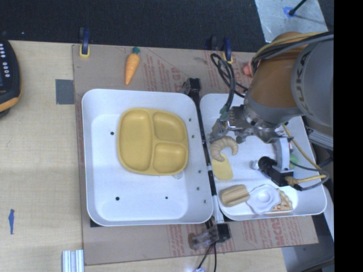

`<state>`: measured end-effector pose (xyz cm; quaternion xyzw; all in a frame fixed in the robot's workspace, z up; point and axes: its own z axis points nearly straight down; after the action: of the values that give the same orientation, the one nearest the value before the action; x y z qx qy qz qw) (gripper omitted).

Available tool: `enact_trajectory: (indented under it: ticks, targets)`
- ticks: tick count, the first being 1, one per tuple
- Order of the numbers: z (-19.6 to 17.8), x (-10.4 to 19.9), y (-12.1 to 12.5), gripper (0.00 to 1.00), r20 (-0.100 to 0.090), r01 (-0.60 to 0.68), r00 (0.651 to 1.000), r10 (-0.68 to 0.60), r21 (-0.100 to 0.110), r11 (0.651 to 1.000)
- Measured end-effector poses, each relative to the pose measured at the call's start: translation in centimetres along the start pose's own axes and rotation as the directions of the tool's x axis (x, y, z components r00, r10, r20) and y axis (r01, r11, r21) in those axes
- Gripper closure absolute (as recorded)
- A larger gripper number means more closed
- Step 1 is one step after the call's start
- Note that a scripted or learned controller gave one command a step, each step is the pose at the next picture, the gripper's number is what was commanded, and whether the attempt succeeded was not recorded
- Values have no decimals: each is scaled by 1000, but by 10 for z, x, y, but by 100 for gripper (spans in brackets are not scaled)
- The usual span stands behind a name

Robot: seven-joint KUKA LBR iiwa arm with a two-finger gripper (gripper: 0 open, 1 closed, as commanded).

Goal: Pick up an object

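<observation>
Over the bench point(39, 152), 2 white bins are sitting side by side. The left bin point(102, 208) is holding a yellow divided plate point(153, 140) with 3 compartments, and a toy carrot point(131, 66) is lying on the cardboard beyond its far rim. In the right bin point(317, 205), I am hanging my end effector point(227, 130) just above a toy croissant point(225, 147); whether it is spread or closed I cannot tell. Nearer the camera, a pale yellow slice point(223, 168), a tan bread piece point(235, 195) and a fried egg point(262, 198) are lying apart.
</observation>
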<state>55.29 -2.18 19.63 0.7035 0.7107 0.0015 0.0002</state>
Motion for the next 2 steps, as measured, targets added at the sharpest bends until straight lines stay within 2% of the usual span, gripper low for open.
enact_trajectory:
  ticks: [1,2]
  targets:
    - [5,61,-11,100,1,1,1000,-1,9,1000]
    - [5,58,-11,0,2,-5,1000,5,8,1000]
